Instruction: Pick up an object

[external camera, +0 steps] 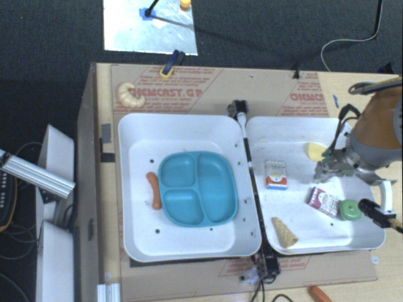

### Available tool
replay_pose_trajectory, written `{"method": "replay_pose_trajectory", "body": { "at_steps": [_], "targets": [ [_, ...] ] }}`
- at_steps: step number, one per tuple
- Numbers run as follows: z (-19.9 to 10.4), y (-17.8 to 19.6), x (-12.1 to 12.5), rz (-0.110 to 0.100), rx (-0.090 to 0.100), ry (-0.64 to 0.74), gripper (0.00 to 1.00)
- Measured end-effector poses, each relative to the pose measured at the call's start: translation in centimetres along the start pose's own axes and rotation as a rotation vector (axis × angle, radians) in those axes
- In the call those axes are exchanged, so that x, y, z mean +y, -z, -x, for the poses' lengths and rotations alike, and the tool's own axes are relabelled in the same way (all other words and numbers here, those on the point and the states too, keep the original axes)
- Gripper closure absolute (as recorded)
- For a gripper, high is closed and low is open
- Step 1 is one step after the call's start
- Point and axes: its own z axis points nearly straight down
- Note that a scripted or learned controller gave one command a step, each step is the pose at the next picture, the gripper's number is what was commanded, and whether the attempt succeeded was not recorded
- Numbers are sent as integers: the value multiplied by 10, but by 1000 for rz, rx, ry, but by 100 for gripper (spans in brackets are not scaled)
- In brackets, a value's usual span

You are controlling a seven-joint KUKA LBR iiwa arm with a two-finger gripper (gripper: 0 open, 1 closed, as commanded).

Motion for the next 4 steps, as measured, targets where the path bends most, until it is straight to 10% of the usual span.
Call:
{"method": "replay_pose_trajectory", "body": {
  "at_steps": [1, 2, 3, 4],
  "targets": [
    [0, 0, 0, 0, 0, 0, 0],
    [-22, -7, 113, 0, 1, 3, 0],
    [23, -23, 112, -3, 2, 1, 0],
    [24, -11, 114, 4, -2, 5, 100]
  ]
}}
